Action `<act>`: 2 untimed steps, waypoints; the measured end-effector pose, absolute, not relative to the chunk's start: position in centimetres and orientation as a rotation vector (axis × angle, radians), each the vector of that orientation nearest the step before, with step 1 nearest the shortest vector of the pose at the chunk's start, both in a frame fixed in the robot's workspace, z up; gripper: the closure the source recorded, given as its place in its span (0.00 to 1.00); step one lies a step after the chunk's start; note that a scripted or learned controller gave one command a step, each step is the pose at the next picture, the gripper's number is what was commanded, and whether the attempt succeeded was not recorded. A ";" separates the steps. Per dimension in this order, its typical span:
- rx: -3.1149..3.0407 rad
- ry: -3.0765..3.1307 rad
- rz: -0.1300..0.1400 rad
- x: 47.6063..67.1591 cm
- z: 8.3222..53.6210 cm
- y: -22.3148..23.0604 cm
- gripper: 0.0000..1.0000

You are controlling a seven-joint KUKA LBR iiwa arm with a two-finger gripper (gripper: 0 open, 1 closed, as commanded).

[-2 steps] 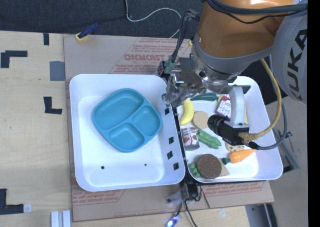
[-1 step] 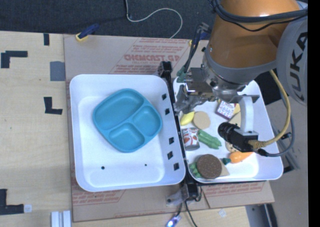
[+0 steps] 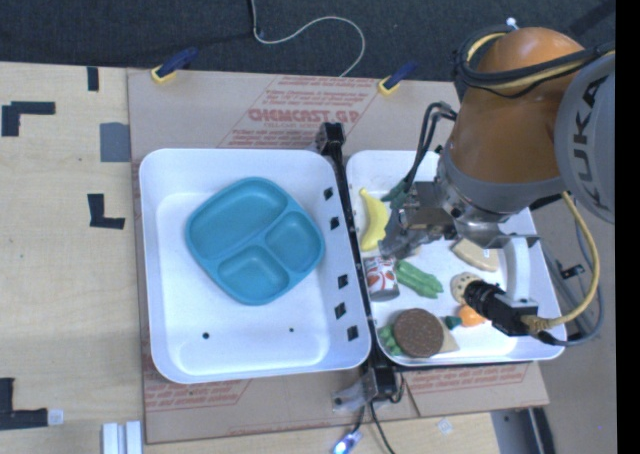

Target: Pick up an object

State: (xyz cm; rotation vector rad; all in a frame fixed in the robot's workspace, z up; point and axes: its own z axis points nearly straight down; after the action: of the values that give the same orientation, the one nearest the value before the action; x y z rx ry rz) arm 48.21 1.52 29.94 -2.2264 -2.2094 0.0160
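Observation:
The right bin [image 3: 520,347] holds several toy foods. A yellow banana [image 3: 373,217] lies by its left wall, with a small red-and-white can [image 3: 381,278] below it. A green pepper [image 3: 419,278] sits beside the can. A brown burger patty on green [image 3: 416,333] rests near the front wall. An orange piece [image 3: 470,317] and a cream slice [image 3: 476,258] lie to the right. My gripper [image 3: 408,232] hangs low over the bin's left part, just right of the banana and above the can and pepper. The wrist's dark body hides the fingertips.
A blue three-compartment plate [image 3: 256,239] lies tilted in the left bin [image 3: 180,342]. A black divider [image 3: 345,242] runs between the bins. The orange and grey arm [image 3: 515,112] covers the right bin's back half. A cable [image 3: 300,32] trails across the dark cloth behind.

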 end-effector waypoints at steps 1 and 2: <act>-2.219 -2.226 -0.003 48.4 34.8 2.9 1.00; -2.224 -2.214 0.010 48.3 28.8 -1.2 1.00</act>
State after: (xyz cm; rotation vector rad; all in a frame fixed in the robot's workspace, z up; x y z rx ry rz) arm 48.26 -1.22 28.82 -2.2237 -2.2138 0.0101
